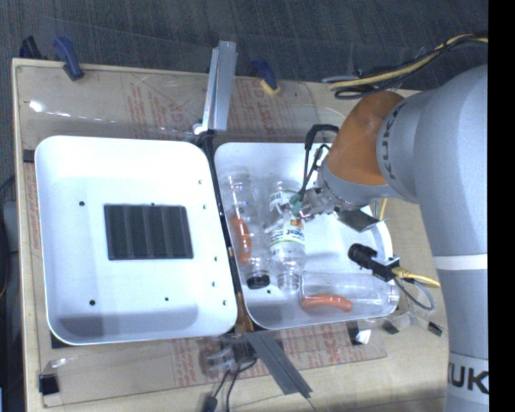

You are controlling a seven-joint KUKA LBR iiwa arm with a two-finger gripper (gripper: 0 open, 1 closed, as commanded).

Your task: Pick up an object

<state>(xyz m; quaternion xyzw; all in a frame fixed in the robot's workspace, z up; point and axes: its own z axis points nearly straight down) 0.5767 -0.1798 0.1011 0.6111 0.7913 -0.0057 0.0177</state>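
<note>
Reaching in from the right over the right bin [266, 150], with the grey arm [438, 144] covering that bin's right wall and far right corner. Hanging the gripper [303, 202] low over the middle of the bin, just beside the upper end of a labelled clear bottle [287, 240]. Giving no way of telling whether the grip is wide or narrow, and showing nothing clearly held.

Lying lengthwise from the gripper toward the near edge, and being crowded on several sides. Pressing in along the bin's left wall with a second clear bottle [238, 197] and an orange piece [240, 233] at its near end. Blocking the near edge, out toward the near right corner, with a third clear bottle [352, 288] on its side, carrying a second orange piece [326, 301] inside. Sitting between these, close to the near left corner, as a small black cap [257, 280].

Standing just beside, wall against wall, as the left bin [69, 170], bearing a dark ribbed panel [148, 231] at the middle of its floor. Gripping the bench [34, 93] at its far edge with blue clamps [67, 57].
</note>
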